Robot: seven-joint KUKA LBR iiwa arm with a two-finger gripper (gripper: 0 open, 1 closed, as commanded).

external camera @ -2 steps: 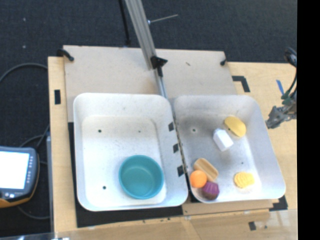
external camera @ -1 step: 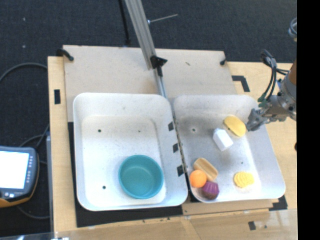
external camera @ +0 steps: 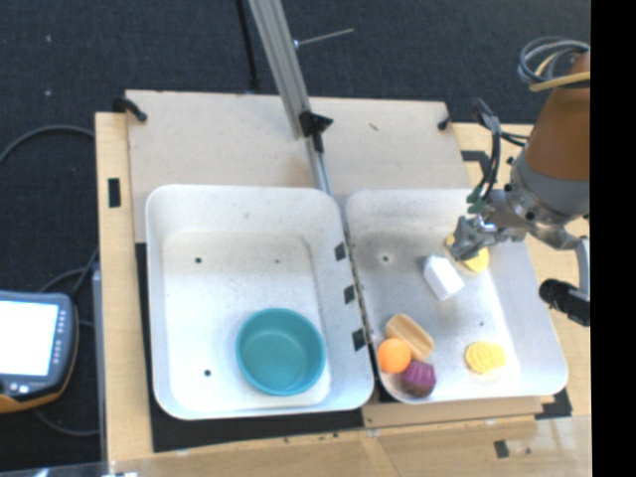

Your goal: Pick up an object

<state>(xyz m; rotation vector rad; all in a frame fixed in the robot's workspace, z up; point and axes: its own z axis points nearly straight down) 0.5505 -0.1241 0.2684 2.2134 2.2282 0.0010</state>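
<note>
My gripper [external camera: 469, 243] hangs over the far right part of the right bin [external camera: 397, 217]. A small yellow object [external camera: 478, 260] peeks out just below and beside it; whether the two touch I cannot tell. A white block [external camera: 442, 276] lies tilted just left of the gripper. Toward the bin's front sit a tan bread-like piece [external camera: 409, 334], an orange ball [external camera: 394, 355], a purple object [external camera: 418, 377] and a ridged yellow object [external camera: 485, 357].
A teal bowl [external camera: 281, 351] sits at the front of the left bin [external camera: 199, 227]. A slanted metal pole [external camera: 288, 63] rises from between the bins at the back. A screen device [external camera: 32, 344] lies off the bench to the left.
</note>
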